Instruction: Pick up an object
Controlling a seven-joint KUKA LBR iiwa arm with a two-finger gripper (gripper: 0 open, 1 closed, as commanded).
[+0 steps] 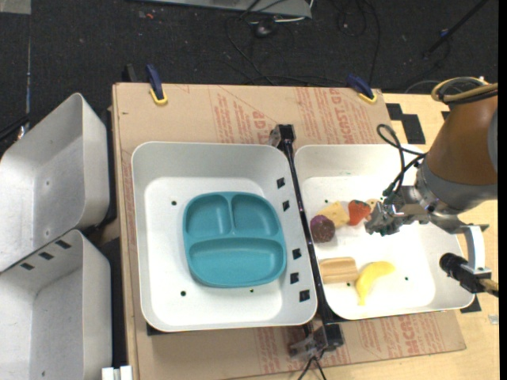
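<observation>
Yellow banana (pixel 372 279) (curved) lies in right bin (pixel 412 303).

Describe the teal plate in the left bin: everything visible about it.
The teal plate is a rounded-rectangle divided dish, seemingly matte plastic, with raised ridges splitting it into three compartments: two smaller ones toward the far side and one long one along the near side. It lies flat, right side up, turned slightly askew, near the middle of the left bin, resting on the bin's white floor. Its compartments hold nothing. It touches only the floor; the gripper is over the right bin, well away.
</observation>
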